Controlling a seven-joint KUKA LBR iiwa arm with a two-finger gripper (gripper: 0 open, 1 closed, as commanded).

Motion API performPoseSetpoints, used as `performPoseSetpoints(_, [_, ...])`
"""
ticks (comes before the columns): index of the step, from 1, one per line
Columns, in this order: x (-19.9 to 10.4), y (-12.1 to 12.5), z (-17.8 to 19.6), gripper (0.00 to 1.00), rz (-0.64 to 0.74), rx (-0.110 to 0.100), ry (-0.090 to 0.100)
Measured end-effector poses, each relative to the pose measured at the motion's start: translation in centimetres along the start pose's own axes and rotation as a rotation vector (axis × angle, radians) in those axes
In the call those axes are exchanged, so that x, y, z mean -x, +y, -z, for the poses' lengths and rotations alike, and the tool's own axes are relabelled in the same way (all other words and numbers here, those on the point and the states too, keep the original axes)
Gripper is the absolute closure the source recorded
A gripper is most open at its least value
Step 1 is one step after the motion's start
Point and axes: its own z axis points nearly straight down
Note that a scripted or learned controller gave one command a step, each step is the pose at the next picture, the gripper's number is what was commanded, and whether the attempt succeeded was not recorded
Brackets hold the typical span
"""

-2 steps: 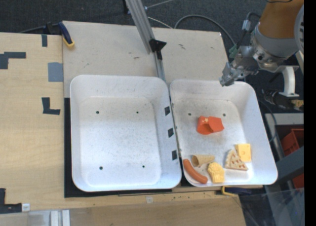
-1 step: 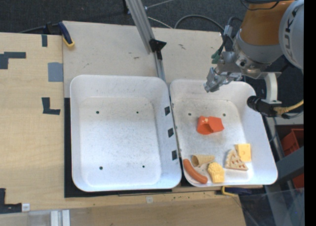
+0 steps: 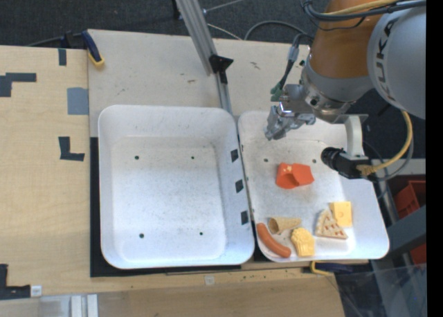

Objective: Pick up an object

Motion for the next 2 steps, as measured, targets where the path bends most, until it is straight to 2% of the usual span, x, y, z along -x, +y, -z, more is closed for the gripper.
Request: performPoseSetpoints(2, [-9.2, -1.0, -2.1, 1.00, 0.000, -0.002, -0.001])
